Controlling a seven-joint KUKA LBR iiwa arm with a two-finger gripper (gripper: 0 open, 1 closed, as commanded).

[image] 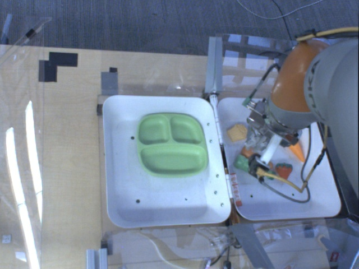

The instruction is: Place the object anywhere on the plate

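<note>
Over the right bin (315,205) the gripper (262,147) hangs above toy food pieces (237,131), well apart from the green plate (168,159); whether it is apart or together I cannot tell. The pieces look light, hard and slippery, so I would pinch one across its middle.

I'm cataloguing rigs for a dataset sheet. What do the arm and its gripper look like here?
The arm is bulky, rounded and grey, with an orange band above the wrist. The gripper is a small silvery metal assembly. Thin dark cables loop around the wrist.
</note>
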